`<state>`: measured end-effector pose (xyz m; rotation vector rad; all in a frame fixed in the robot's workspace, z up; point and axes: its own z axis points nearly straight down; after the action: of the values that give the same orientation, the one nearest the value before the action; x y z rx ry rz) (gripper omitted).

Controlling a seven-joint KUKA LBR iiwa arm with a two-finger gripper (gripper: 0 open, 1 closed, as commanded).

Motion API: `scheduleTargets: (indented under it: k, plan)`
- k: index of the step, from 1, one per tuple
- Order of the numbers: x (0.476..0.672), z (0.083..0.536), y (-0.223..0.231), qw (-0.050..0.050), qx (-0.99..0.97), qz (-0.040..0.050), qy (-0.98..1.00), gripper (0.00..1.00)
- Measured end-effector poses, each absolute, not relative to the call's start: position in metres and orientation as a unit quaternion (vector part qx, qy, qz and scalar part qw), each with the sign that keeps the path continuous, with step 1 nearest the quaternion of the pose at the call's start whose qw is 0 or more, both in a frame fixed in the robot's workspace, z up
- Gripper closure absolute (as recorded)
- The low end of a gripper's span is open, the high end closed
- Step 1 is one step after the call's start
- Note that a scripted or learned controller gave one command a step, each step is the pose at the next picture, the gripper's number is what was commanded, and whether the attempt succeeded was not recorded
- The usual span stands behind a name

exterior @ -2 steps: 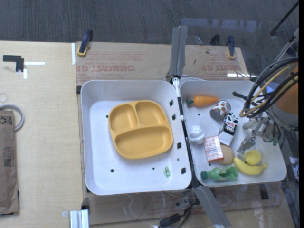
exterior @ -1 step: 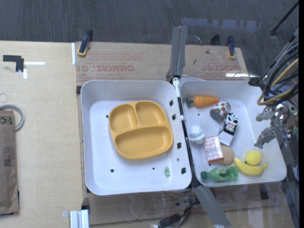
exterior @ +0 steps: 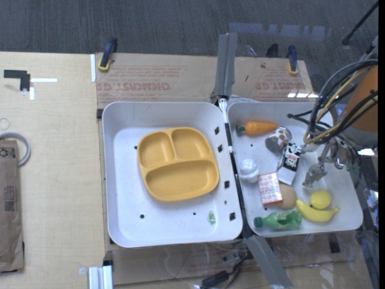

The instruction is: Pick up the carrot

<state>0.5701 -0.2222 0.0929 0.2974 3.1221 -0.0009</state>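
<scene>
Gripper [exterior: 314, 174] hangs just above lemon [exterior: 320, 198], finger spread unclear, nothing visibly held; carrot [exterior: 260, 127] well apart, toward bin's far-left corner.

Two white bins [exterior: 111, 179], one yellow plate [exterior: 178, 163] (three-sectioned), one carrot [exterior: 260, 127], one banana [exterior: 316, 212].

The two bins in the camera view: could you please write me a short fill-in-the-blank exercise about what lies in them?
1. The carrot lies in the ____ bin of the view.
2. The yellow divided plate has ____ compartments.
3. The lemon lies touching the ____.
4. The green bottle lies near the right bin's ____ edge.

Missing words: right; three; banana; front (bottom)
</scene>
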Motion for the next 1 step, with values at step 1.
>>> scheduleTargets:
  k: [1]
  plan:
    - [0.5169, 0.1923, -0.2222, 0.002, 0.095, -0.0004, 0.995, 0.00]
